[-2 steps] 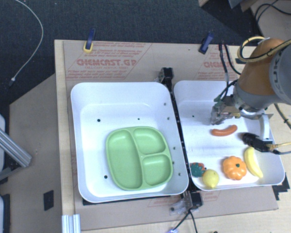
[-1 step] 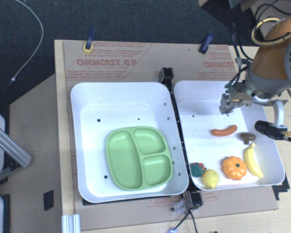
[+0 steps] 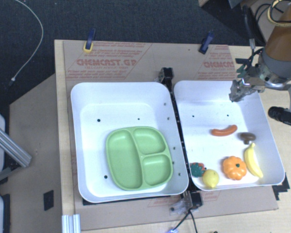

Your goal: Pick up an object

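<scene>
Plastic toy food is seen clustered at five o'clock in the right bin (image 3: 269,125), the sausage (image 3: 224,130) lying apart. Light, stiff and slick, it is best taken across its middle. Whether the claw (image 3: 237,92) is open cannot be told.

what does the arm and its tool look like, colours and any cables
The arm is a rounded body with an orange-tan band above a grey and silver wrist ring. The tool is small, made of grey metal, with dark parts and a hint of teal at its mount. Thin dark cables run along the wrist, and a pale looped cable sits above the arm.
</scene>
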`<state>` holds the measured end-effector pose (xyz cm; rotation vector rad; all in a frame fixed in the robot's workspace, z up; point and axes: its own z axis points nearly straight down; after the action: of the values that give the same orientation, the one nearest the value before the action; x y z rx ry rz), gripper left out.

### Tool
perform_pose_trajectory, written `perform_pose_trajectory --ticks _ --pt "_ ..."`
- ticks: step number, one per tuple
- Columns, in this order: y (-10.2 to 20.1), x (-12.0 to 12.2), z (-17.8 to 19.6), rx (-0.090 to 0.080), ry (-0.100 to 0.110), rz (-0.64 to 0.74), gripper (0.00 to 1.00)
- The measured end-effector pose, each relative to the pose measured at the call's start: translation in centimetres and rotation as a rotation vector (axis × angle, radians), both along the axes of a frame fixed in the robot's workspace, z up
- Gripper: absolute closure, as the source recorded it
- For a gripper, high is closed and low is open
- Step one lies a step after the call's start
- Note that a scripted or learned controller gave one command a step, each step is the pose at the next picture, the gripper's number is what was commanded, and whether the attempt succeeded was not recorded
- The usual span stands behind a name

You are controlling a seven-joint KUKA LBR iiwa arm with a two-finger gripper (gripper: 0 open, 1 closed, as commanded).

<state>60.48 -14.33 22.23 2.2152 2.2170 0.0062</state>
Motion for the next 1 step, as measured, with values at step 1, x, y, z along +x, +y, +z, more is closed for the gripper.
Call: perform_pose_trajectory --ticks 1 --pt "0.21 0.86 4.69 0.000 0.000 0.001 1.00"
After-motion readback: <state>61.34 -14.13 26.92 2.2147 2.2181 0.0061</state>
